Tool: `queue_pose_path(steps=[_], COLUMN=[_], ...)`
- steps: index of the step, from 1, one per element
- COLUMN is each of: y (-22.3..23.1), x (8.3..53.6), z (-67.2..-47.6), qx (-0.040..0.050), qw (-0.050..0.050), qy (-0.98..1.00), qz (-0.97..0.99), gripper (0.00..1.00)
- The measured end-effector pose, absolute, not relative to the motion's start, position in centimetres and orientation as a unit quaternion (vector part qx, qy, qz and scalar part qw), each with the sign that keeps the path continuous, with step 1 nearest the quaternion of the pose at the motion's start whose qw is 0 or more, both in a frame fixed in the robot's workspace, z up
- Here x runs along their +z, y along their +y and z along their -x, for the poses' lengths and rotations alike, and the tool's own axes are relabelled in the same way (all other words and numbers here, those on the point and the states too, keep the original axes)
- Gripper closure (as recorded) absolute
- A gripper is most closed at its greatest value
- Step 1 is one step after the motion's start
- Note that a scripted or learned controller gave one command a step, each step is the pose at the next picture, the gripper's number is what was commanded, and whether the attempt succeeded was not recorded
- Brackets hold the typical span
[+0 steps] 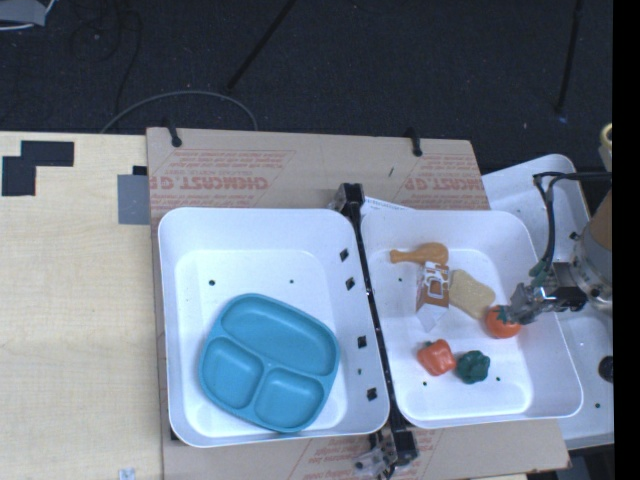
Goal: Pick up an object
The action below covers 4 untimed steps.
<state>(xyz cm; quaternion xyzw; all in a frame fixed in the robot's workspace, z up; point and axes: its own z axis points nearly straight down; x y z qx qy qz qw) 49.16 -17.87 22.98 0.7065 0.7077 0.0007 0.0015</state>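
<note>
The right bin [505, 398] holds several toy foods. An orange-red round piece [503, 324] lies near its right wall, and my gripper [521, 306] sits right over its upper right side, touching or nearly touching it. To the left lie a tan bread-like piece [471, 294], a brown and white packet [433, 289] and a tan drumstick [421, 255]. Toward the front are a red pepper [435, 356] and a dark green lump [474, 366]. Whether the round piece is gripped is hidden by the gripper body.
The left bin [200, 243] holds a blue divided plate [268, 362]. A black divider [362, 298] runs between the two bins. The arm's wrist and cables [560, 268] hang over the right bin's right wall. Cardboard lies under both bins.
</note>
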Motion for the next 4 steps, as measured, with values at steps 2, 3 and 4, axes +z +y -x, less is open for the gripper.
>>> queue_pose_path(steps=[2,3,4], y=[-6.9,-2.0,2.6], x=[22.3,21.3,22.4], z=[-49.7,-50.2,-50.8], qx=[-0.0004,-0.0012,-0.0008], qw=[-0.003,-0.003,-0.001], qy=[0.709,0.709,0.708], qz=[-0.705,-0.706,-0.706], gripper=[1.0,1.0,1.0])
